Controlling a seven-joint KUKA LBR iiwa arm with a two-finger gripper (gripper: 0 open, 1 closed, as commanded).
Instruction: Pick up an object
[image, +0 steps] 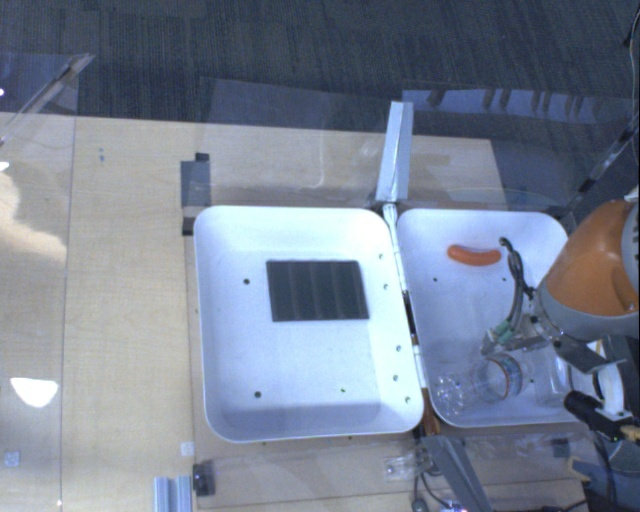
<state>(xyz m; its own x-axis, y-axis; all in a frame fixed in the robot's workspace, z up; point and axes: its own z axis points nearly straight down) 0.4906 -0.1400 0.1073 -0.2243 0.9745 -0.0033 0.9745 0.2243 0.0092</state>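
Observation:
In the right bin (535, 228), an orange sausage-shaped object (473, 255) lies near the far wall. A clear plastic cup (502, 378) rests on its side near the front wall. A second clear item (449, 396) sits just to its left in the front left corner. My gripper (505, 346) hangs low over the right bin, directly above the clear cup and well in front of the orange object. The grey arm with its orange band (597, 272) covers the bin's right side. Nothing is visibly held.
The left bin (230, 390) holds a dark grey ribbed rectangular pad (317, 290) at its middle. A metal divider post (394, 155) rises behind the seam between the bins. Wooden bench top (100, 300) lies open to the left.

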